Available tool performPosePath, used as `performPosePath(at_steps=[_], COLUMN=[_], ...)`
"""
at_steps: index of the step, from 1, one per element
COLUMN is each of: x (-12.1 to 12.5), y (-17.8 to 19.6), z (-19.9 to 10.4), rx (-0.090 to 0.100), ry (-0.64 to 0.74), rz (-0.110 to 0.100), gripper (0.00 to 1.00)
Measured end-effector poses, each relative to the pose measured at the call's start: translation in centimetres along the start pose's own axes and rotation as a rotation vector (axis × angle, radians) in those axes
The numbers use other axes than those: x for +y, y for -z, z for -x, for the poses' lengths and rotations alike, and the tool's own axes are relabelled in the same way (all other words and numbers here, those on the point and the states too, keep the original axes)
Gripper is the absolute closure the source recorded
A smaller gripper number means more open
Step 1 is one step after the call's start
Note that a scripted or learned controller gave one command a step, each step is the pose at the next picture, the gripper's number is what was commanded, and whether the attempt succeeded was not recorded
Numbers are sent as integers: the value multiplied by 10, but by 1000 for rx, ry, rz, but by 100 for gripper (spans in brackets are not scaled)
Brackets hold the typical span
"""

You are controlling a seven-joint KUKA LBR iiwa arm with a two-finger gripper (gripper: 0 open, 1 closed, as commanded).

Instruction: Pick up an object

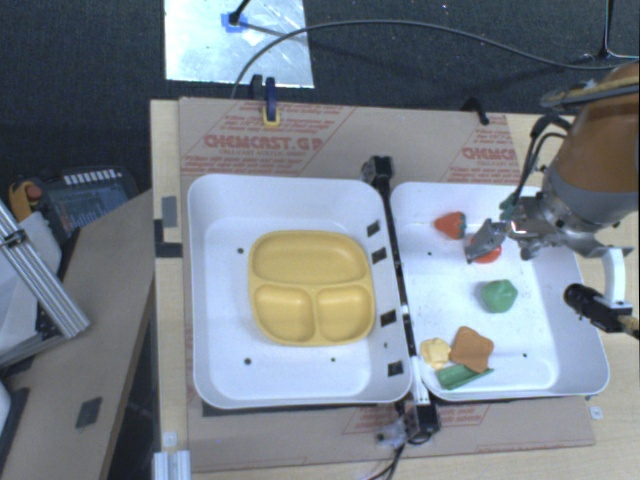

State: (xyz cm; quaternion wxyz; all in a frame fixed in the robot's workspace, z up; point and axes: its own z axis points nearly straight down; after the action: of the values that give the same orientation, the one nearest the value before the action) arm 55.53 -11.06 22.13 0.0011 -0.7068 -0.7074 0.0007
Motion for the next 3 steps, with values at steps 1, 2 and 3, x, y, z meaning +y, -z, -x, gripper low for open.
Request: performPosePath(at_steps=[1,2,3], x=[3,2,3], y=[-43,-84,-71], z=[2,2,3], rx=[0,0,-1], ry=[0,0,1], rz=[0,0,5], gripper=[0,0,100])
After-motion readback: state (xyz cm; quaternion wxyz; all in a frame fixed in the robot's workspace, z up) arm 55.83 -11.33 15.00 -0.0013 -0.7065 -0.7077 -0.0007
